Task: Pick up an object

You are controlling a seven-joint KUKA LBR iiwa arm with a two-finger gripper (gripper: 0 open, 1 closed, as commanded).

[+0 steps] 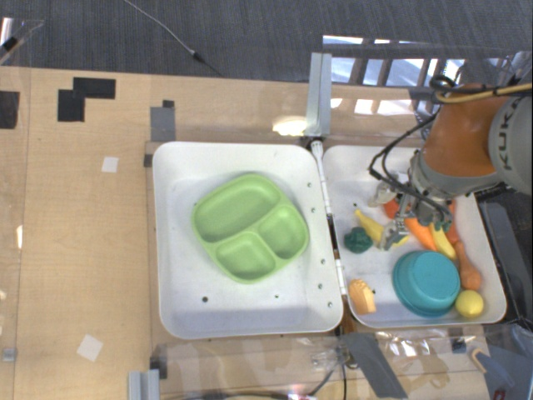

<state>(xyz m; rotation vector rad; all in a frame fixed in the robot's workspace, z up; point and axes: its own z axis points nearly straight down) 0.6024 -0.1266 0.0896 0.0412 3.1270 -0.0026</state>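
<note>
Gripper (402, 227) low in right bin (341, 167), finger state unclear; wooden bench (75, 248), dark carpet (250, 15) behind.

single fixed camera above the bench (75, 248), looking down at a slant from moderate range. both white bins sit in the lower centre and right of the frame: left bin (179, 307), right bin (491, 307). dark floor spans the top edge; the arm (466, 140) enters at right.

Pale wood tabletop (75, 248) with black square markings (85, 96) toward ten o'clock. Dark grey carpet floor (250, 15) along twelve o'clock, crossed by a thin cable (150, 19). Bright glare (290, 127) near centre top.
</note>
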